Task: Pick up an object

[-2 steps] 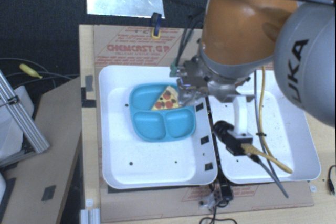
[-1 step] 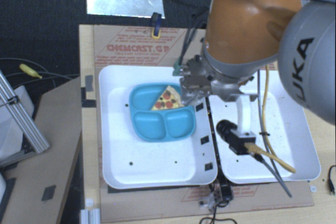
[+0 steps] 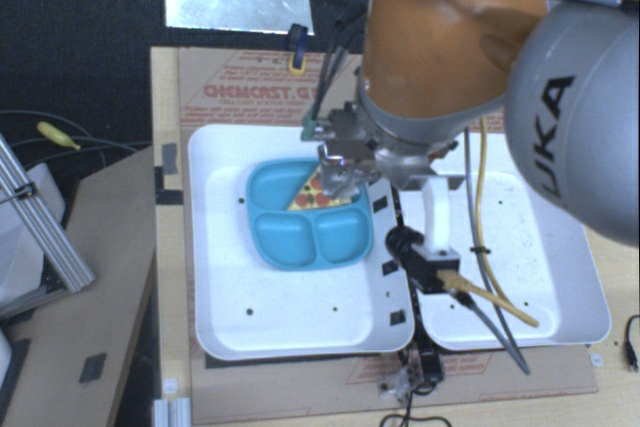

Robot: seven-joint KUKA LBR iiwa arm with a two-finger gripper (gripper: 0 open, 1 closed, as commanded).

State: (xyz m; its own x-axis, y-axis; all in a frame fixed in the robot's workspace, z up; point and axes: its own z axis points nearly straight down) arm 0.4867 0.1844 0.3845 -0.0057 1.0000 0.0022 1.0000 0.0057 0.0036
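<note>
The big grey arm (image 3: 500,65), orange band and all, is leaning in from the right and taking up most of the upper part of the camera view. Under it the two shallow white bins are sitting side by side on the bench: the left bin (image 3: 230,315) is carrying the work, while the right bin (image 3: 560,295) is lying bare but for cables trailing across it. In the middle of the left bin a blue divided tray (image 3: 300,240) is resting flat, with two compartments toward the front and one at the back. In that back compartment, near its right end, a small flat piece printed like a pizza slice (image 3: 313,195) (yellow with red spots) is lying, partly covered by the tool. The gripper (image 3: 338,170) is hanging right above that slice, just at the tray's back right corner; whether it is spread or closed I cannot tell, since the wrist is hiding it.

I am judging this to be the reach onto the target, with nothing lifted yet. The next move is calling for a clean close on the thin slice, then a straight lift clear of the tray wall.
</note>
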